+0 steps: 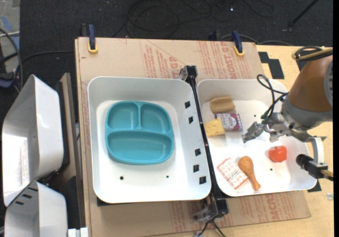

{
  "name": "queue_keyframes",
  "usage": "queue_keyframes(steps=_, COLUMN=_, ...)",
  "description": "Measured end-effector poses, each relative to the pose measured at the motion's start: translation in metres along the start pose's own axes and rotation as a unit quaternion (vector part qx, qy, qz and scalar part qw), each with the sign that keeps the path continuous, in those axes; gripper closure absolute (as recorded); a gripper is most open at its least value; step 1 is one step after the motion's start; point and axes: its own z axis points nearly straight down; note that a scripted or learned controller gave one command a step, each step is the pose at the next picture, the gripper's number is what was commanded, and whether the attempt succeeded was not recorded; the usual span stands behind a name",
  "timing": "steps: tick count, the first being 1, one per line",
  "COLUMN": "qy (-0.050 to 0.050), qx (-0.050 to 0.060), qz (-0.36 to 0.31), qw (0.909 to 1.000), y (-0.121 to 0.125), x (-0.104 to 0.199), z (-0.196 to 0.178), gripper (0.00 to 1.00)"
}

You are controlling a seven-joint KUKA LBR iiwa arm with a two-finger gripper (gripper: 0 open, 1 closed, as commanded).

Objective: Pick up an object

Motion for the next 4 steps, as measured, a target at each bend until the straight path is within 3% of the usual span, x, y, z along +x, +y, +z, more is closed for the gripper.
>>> queue_keyframes(steps=1, qy=0.0, qx=-0.002, qz=0.0, qw=1.0, y=0.001, x=0.0, z=-0.013, gripper=1.0)
queue_keyframes(steps=3, qy=-0.001, qx=-0.004, qz=-0.002, qw=1.0, y=-0.004, x=0.007, z=-0.117, gripper=1.0)
queue_keyframes(steps=4, qy=0.0, qx=-0.001, qz=-0.004, qw=1.0, y=-0.001, x=0.058, z=-0.11, gripper=1.0)
